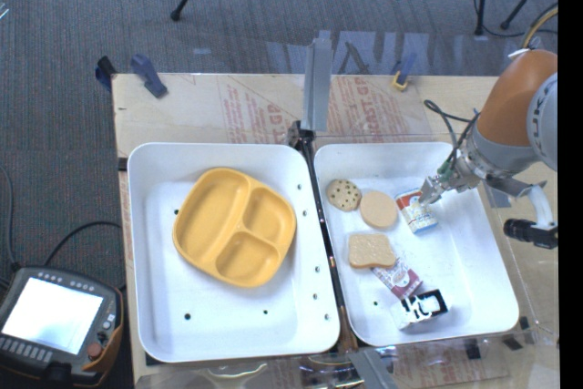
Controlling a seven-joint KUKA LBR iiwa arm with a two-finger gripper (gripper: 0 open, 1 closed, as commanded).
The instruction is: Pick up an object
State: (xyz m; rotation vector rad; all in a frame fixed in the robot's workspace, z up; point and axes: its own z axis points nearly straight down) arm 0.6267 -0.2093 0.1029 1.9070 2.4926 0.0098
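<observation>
Fingers (pixel 431 191)? Can't tell whether open or closed, too small and bunched together at this angle.

Starting closest to the camera: teach pendant (pixel 56 316) down at the bottom left corner, off the bench. Then the right bin (pixel 496 287), with a black-and-white packet (pixel 424 305) at its near end and a reddish-brown wrapper (pixel 397 277) touching it just behind. Next up, slice of toast (pixel 372 250). Past that, a round tan cracker (pixel 379 209) and a chocolate chip cookie (pixel 343 194) side by side, near the divider. Over in the left bin (pixel 150 287), just a yellow divided plate (pixel 235 226), roughly centred.

Likely target: small red-and-white can (pixel 419 215), tipped a bit, sitting on the bin floor to the right of the cracker. Gripper (pixel 434 189) right at its top far edge, looks like touching or just about.

Progress-wise: reach basically done, grasp not confirmed, lift definitely not done yet since the can looks to be resting in the bin. Left to do: get a solid hold and raise it clear.

Arm (pixel 510 118) coming in from the right, orange band up high, wrist angled down and leftward toward the can.
</observation>
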